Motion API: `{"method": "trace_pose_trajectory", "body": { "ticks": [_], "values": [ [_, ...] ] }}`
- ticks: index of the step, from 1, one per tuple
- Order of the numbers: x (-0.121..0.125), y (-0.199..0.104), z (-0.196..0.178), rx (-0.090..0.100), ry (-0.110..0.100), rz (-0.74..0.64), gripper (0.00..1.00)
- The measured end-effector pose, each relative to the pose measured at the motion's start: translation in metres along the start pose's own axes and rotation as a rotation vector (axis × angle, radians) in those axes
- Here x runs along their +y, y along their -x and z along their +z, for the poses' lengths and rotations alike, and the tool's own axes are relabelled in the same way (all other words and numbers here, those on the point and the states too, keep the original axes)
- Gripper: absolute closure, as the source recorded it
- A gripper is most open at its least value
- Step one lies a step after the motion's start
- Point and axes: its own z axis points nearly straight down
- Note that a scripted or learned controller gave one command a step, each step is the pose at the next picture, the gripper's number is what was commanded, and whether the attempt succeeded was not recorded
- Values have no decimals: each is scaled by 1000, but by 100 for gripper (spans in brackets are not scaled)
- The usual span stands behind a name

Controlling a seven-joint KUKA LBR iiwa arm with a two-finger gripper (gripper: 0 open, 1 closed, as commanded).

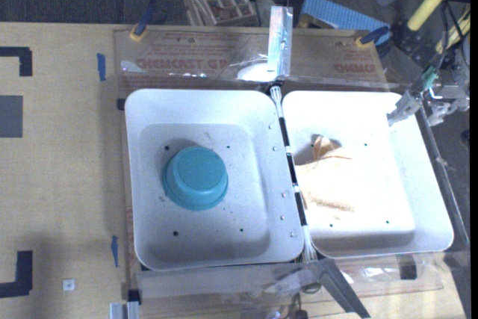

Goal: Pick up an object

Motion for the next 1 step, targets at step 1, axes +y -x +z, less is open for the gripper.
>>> {"method": "trace_pose_trajectory", "body": {
  "ticks": [1],
  "values": [
    [25, -54, 163, -2, 4, -5, 0]
  ]
}}
